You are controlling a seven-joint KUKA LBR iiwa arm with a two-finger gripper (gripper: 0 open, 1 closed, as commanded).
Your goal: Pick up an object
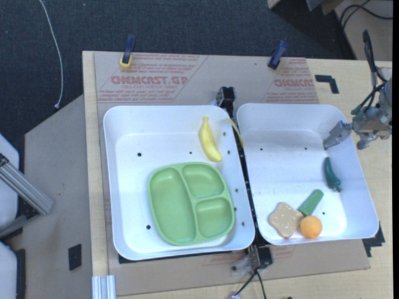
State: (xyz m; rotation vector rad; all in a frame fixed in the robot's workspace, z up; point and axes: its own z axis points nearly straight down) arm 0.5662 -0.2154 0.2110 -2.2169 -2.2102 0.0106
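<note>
Two shallow white plastic bins sit side by side on a flat brown surface [93, 167] with red writing on it. The left white bin [121, 136] holds a light green plastic plate with three sections [190, 202], and it lies flat toward the near side of the bin. A small yellow toy banana [209, 141] lies just past the plate, near the far right part of that bin, and it does not touch the plate. The right white bin [280, 120] holds four small things, all on its right and near side. A dark green toy pepper or pickle [332, 173] lies by the right wall. Closer to the front there is a tan toy slice of bread [285, 219], and a round orange ball-like fruit [310, 227] sits just beside it. A lighter green stick-shaped toy [310, 202] leans down to touch the orange fruit and is very near the bread. The grey metal pincer [341, 134] comes in from the right, over the far right corner of the right bin. It is up above the dark green toy, and apart from it. Nothing is between its fingers. It is too small and blurry to tell if the fingers are open or closed.
</note>
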